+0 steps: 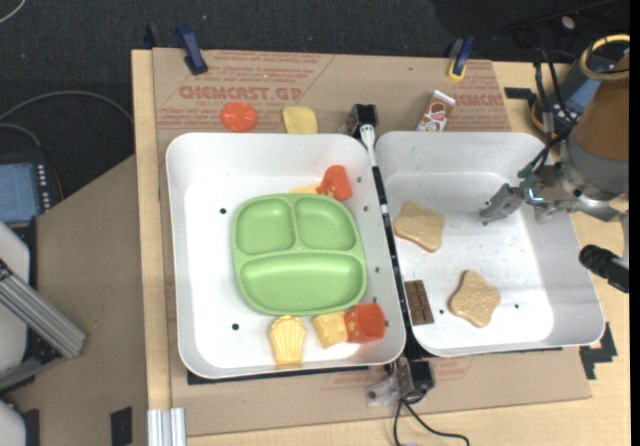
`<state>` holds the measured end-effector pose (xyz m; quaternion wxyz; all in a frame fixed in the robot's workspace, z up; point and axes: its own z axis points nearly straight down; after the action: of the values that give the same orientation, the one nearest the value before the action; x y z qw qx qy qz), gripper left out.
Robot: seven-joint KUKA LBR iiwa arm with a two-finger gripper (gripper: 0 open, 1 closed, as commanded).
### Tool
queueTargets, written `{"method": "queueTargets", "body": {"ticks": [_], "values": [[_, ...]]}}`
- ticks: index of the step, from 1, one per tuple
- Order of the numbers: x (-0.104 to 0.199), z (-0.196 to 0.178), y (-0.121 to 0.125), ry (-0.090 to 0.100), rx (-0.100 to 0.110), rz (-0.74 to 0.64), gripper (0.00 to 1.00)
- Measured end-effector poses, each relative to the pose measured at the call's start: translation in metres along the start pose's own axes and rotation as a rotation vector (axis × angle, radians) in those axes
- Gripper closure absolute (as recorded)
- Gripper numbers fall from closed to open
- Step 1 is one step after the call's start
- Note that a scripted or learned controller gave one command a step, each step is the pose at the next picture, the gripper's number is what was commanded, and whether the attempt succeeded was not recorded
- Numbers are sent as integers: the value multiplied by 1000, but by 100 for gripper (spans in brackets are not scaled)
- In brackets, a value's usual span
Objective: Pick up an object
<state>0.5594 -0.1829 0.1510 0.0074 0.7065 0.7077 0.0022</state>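
Note:
My gripper (503, 202) hangs low over the right bin (560, 324), near its right-centre, with nothing seen in it. To its left lies a tan bread-shaped piece (418, 226). A second tan piece (474, 298) lies nearer the front of the bin, below and left of the gripper. A small brown bar (417, 302) rests at the right bin's left wall. The arm's grey body with its orange band (605, 129) comes in from the right edge.
The left bin (195, 234) holds a green divided plate (298, 252), an orange piece (336, 182) behind it, and a yellow shell (288, 339), yellow block (330, 329) and red piece (367, 321) in front. Behind the bins lie small toys (238, 116) and a carton (436, 111).

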Motion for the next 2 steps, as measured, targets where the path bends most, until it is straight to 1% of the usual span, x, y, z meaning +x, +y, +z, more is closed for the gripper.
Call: {"method": "queueTargets", "body": {"ticks": [1, 2], "values": [[41, 67, -51, 12, 24, 2, 0], [38, 53, -47, 6, 11, 2, 100]]}}
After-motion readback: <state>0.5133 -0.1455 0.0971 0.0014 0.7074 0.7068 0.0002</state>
